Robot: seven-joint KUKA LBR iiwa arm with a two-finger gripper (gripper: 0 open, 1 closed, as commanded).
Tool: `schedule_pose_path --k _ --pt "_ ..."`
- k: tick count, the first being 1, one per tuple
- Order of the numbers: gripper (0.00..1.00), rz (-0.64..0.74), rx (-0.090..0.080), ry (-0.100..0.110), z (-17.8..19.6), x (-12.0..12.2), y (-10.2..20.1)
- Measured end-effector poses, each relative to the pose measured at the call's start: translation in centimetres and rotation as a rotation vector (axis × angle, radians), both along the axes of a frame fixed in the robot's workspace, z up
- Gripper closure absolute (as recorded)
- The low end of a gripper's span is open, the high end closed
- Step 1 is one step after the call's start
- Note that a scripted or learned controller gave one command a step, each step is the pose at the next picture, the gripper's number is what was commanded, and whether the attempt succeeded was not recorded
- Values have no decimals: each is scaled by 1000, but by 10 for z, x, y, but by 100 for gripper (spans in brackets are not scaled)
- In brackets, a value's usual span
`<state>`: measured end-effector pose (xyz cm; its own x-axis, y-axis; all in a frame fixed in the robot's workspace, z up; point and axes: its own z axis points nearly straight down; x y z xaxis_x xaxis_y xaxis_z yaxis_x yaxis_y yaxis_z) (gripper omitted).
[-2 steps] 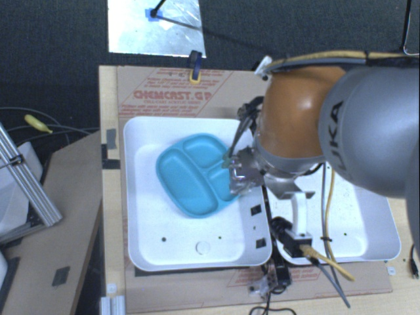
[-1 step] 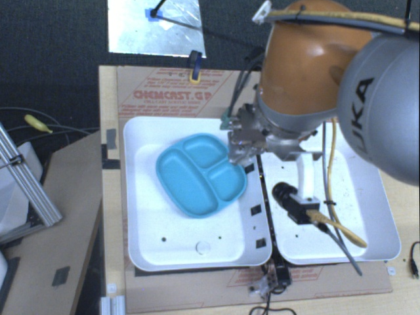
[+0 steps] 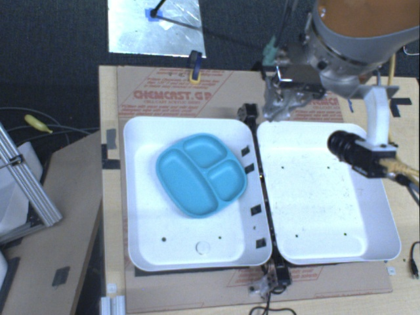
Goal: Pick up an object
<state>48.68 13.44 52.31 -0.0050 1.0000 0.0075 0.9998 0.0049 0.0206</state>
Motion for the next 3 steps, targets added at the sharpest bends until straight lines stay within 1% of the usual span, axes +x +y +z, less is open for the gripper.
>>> schedule_pose_path --k 1,2,3 --pt "100 -5 -9 25 -85 40 10" --pt "100 -1 -7 21 -99 2 9" --pt "100 -6 -5 12 -33 0 -25"
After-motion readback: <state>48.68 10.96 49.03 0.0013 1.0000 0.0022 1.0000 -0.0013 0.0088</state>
